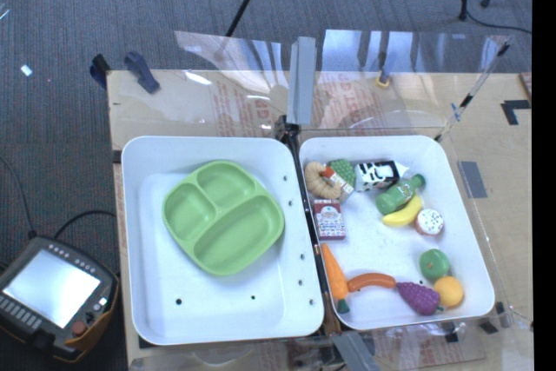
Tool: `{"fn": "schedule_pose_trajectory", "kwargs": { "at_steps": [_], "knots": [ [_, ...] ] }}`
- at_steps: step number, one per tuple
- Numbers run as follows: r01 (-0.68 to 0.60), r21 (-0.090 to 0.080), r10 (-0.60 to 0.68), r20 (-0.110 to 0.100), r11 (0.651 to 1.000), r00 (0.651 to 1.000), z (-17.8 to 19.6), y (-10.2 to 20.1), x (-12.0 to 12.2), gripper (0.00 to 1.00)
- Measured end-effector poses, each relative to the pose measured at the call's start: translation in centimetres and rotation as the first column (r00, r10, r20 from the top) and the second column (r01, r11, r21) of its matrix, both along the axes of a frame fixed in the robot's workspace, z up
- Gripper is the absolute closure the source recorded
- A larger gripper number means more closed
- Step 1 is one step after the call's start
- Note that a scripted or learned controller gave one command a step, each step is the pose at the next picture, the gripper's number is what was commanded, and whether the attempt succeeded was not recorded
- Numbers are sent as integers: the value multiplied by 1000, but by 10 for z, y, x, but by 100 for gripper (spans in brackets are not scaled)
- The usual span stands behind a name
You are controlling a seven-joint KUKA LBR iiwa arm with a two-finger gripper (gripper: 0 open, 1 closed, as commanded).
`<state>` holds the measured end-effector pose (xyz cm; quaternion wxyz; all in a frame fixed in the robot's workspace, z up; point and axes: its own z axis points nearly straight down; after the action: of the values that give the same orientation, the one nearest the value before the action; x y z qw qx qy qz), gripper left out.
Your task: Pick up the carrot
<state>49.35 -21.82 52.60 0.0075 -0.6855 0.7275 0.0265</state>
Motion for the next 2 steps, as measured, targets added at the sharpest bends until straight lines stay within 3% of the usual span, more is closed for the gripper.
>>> {"fn": "schedule_pose_trajectory", "kwargs": {
  "at_steps": [2],
  "knots": [
    [8,13,-8,-7,1000,1000,14,-1,5,100]
  ]
}}
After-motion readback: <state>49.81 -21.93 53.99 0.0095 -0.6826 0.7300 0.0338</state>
